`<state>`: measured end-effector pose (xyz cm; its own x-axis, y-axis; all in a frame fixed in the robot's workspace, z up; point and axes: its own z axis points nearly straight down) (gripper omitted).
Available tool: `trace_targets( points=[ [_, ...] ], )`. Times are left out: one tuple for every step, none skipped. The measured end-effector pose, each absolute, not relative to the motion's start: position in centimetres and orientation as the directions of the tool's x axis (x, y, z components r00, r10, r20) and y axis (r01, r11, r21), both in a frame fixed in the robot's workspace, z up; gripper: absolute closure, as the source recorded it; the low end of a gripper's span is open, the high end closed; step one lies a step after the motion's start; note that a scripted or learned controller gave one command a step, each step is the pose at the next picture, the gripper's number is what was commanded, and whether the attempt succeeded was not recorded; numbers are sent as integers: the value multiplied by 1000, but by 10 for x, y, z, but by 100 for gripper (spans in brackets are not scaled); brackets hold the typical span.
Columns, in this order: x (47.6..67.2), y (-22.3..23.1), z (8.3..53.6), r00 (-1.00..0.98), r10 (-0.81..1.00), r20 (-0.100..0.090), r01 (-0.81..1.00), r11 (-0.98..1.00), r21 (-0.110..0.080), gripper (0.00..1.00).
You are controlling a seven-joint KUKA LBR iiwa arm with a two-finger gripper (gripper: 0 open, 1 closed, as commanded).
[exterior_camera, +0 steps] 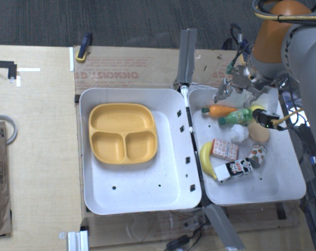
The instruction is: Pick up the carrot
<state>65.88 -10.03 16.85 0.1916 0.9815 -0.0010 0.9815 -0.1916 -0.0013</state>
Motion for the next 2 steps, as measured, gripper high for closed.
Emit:
trace_targets(
  points=[
    [659,-128,179,162,987,-2,987,-162,1,0],
    [659,-93,146,169,986,-1,986,-169,-2,0]
  ],
)
